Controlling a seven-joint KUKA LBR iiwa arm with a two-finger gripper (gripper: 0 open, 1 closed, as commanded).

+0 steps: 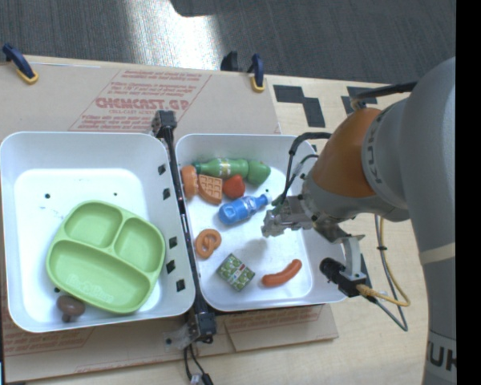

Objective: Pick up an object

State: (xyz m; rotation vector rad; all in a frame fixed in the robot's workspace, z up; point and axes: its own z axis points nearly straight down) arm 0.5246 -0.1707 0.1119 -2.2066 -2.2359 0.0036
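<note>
Brown cardboard is covering the bench [56, 95], clamped along its far edge, and two white bins are sitting on it side by side. Over in the left bin [16, 215], a green divided tray [104, 255] is lying with a small brown object [70, 306] just beside its near corner. The right bin [248, 144] is holding a green bottle [228, 168], a waffle piece [210, 188], a red piece [234, 186], a blue bottle [242, 209], a pretzel [207, 242], a green cube [236, 272] and a sausage [282, 274]. The arm's jaws [279, 221] are hovering over the right bin's right side, just beside the blue bottle's cap; whether they are released or clenched, I cannot tell.
</note>
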